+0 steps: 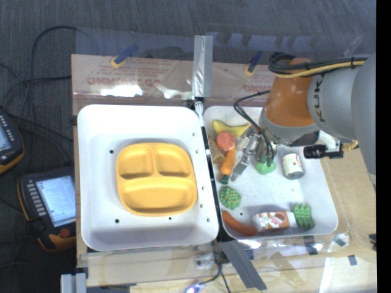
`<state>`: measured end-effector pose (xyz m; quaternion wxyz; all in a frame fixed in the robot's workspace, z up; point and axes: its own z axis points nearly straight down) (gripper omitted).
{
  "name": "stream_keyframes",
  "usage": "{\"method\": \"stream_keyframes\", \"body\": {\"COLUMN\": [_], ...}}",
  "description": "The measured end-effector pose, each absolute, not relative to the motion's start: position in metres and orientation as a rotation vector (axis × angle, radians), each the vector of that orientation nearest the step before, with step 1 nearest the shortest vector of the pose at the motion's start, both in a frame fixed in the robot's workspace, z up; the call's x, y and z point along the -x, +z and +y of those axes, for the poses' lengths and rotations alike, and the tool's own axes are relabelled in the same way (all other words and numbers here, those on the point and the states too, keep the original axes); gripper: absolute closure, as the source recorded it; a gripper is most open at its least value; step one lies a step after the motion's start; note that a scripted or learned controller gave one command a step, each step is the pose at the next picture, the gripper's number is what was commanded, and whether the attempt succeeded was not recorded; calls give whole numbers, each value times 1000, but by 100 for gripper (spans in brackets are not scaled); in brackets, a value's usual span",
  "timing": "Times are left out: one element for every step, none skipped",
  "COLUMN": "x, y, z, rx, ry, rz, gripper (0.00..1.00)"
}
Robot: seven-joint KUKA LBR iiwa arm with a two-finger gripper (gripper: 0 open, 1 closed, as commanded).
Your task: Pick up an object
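My gripper (253,157) hangs low over the middle of the right bin (324,191), fingers spread and open with nothing held between them. One finger (238,165) points down-left beside an orange carrot (228,160). A small green object (266,167) lies just under the other side of the gripper. A white cylinder (292,165) lies to its right. A red round piece (226,140) and a yellow banana (228,127) sit at the bin's far left corner. The wrist hides part of the bin floor behind the fingers.
Near the right bin's front lie a green knobbly ball (230,196), a red sausage (238,224), a red and white packet (272,220) and a green ridged piece (302,216). The left bin (98,224) holds a yellow divided plate (157,177).
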<state>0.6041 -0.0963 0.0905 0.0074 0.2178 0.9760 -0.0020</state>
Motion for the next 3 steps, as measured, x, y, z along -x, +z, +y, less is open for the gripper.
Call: {"method": "stream_keyframes", "body": {"x": [-592,-618,-587], "y": [91,90,90], "z": [-96,-97,-132], "rx": [-770,-583,-350], "ry": [4,-5,-2], "rz": [3028,3076,3108], "gripper": [0,0,0]}}
